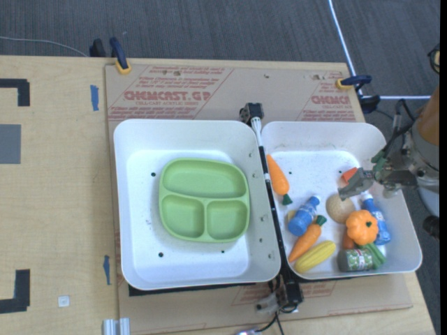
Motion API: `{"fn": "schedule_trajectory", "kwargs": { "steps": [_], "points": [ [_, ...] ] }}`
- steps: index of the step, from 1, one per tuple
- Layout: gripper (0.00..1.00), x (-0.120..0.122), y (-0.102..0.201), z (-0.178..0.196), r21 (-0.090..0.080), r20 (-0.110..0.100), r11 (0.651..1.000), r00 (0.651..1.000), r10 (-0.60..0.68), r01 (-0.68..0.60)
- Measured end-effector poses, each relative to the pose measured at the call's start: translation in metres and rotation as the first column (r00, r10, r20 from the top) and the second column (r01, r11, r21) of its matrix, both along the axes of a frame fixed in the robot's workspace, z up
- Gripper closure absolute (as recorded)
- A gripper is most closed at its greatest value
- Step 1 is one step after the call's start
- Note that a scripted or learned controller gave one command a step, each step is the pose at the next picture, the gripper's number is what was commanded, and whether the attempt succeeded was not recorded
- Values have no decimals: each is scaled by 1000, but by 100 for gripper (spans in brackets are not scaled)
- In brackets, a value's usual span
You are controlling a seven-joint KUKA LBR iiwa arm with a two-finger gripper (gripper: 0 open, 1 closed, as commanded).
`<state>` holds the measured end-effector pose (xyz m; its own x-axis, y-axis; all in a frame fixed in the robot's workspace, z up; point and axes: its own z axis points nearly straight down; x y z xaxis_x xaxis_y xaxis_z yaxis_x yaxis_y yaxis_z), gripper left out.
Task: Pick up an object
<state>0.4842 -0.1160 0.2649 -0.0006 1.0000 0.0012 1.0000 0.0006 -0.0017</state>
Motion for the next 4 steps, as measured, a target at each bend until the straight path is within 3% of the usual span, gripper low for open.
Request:
{"fn": "schedule_trajectory", "kwargs": {
  "steps": [1,2,3,4],
  "points": [
    [0,-3,24,-178,0,7,1000,1000,0,0],
    [100,-2,22,-168,-4,12,1000,1000,-3,3],
    [0,-2,22,-168,-4,12,1000,1000,-2,2],
    [0,-4,22,-178,0,4,1000,1000,-1,1]
  ]
}}
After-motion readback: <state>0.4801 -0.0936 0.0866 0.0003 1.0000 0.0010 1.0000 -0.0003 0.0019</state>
